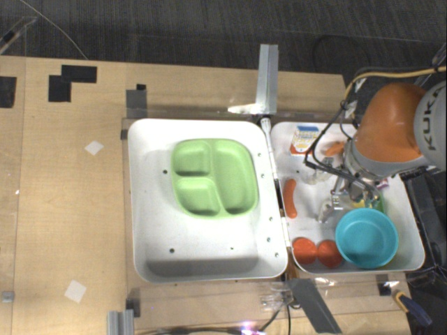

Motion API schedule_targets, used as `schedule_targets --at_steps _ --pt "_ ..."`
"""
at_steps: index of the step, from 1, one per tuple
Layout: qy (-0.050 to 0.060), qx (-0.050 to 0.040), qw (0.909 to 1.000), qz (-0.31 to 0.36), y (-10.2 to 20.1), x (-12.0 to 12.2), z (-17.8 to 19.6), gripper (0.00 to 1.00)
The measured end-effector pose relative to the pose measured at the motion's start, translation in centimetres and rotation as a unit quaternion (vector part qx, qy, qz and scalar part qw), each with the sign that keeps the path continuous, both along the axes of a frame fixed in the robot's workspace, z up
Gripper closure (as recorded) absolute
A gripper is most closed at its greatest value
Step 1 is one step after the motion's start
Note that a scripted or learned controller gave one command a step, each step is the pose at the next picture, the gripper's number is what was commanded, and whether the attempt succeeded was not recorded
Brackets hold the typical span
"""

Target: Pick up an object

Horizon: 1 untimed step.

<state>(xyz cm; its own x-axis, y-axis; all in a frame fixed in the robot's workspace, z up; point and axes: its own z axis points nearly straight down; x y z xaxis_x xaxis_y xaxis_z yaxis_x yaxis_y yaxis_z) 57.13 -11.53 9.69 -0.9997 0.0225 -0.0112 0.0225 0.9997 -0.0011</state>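
The right bin (413, 223) holds a blue bowl (367, 238) at its front, two red-orange round items (316, 250) at the front left, an orange hot-dog-shaped piece (290, 197) by the left wall, and a small white carton (304, 139) at the back. My gripper (336, 205) reaches down into this bin just behind the blue bowl's left rim. Nothing shows between its fingers. A green and yellow item (370, 200) lies partly hidden under the wrist.
The left bin (150, 187) carries a green divided tray (213, 176). The arm's orange band (391, 121) and cables hang over the right bin's back right. A metal post (267, 79) stands behind the divider between the bins.
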Motion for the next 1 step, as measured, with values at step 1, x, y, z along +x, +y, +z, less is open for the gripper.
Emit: schedule_targets --at_steps 1 --pt "-0.003 0.0002 0.9996 -0.028 3.18 -3.39 -0.64 0.0"
